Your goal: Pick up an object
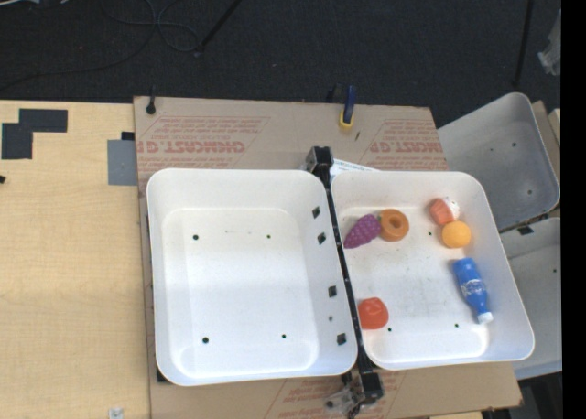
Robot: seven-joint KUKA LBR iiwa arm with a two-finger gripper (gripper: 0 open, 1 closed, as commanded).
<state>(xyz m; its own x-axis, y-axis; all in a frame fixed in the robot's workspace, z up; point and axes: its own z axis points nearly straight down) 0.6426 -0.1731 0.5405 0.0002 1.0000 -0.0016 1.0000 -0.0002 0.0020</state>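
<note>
Progress on the pick is judged to be nil: every candidate object is seen lying loose in the right bin [513, 335], and nothing is lifted or grasped. Taking the black divider clamp strip [331, 262] between the bins as the landmark, the purple grape bunch [363, 230] lies just beside it, with the orange ring [395, 224] touching the grapes on the far side. The red cup [373, 313] also sits close to the strip, nearer the camera. Well away from the strip lie the orange ball [456, 234], the pink-and-white piece [443, 210] just beyond it, and the blue bottle [471, 288]. The left bin [169, 271] lies on the strip's other side. How the pincer stands cannot be told. Approach, grasp and lift are all judged still to be done.
</note>
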